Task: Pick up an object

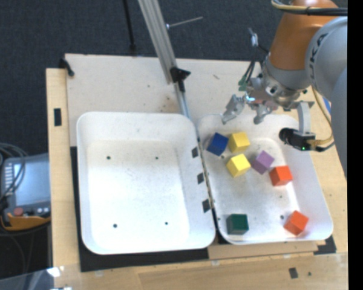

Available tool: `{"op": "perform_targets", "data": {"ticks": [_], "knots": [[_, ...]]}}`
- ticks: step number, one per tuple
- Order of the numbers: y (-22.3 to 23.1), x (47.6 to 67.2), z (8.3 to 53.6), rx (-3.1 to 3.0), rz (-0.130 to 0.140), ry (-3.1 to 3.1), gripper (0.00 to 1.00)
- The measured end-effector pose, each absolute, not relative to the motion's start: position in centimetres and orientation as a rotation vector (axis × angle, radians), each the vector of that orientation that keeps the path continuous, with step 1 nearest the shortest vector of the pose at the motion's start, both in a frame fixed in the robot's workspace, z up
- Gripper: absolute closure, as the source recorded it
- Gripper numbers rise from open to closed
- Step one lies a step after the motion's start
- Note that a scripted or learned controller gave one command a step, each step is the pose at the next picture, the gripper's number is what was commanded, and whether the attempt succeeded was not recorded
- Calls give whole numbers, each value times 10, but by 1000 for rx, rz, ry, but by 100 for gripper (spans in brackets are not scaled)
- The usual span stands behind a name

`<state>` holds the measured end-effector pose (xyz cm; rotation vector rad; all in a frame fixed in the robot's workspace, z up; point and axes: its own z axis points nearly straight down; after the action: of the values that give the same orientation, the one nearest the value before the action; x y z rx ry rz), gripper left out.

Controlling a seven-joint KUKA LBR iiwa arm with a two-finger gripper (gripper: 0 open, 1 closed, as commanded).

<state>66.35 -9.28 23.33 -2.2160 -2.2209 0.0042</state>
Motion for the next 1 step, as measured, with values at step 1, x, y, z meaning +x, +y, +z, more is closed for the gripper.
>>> {"op": "perform_targets", "data": {"ticks": [1], "knots": [[-93,664,237,-2218,0,-2225,0]]}}
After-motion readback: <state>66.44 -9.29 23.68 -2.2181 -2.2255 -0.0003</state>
